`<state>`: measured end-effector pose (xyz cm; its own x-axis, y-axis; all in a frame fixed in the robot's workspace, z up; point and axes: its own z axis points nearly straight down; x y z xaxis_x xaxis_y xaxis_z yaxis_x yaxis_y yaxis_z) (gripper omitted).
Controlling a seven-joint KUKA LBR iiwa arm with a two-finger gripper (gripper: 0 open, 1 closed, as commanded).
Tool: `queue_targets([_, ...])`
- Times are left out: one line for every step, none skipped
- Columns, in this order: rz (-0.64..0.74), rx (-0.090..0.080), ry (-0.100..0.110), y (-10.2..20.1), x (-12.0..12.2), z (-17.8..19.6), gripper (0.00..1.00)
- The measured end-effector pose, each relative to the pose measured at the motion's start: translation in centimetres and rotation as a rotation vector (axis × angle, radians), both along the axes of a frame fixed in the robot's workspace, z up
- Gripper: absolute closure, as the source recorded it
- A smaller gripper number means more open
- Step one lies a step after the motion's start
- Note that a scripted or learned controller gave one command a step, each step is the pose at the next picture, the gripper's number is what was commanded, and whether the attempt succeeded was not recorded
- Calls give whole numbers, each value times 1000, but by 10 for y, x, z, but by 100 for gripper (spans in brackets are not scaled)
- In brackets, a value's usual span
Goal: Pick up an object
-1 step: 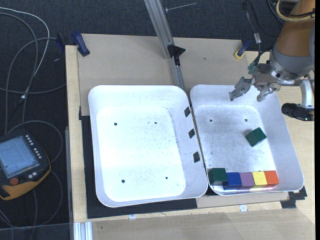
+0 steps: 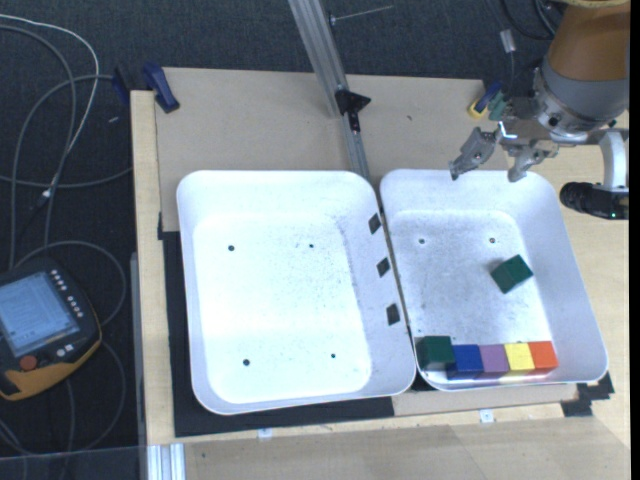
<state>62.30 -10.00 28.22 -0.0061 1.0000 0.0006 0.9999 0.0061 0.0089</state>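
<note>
My gripper hangs open above the back rim of the right bin, its two fingers spread with nothing between them. A dark green block lies tilted in the middle right of that bin, well in front of the gripper. Along the bin's front wall stands a row of blocks: green, blue, purple, yellow and orange.
The left bin lies beside the right one, with black clips along the shared edge. A metal rail slants in from the top. A pendant and cables lie on the floor at left.
</note>
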Motion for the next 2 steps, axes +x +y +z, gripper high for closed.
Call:
queue_targets([-14,-3,13,-97,-35,-30,0])
queue_targets([-7,3,19,-96,-57,-146,0])
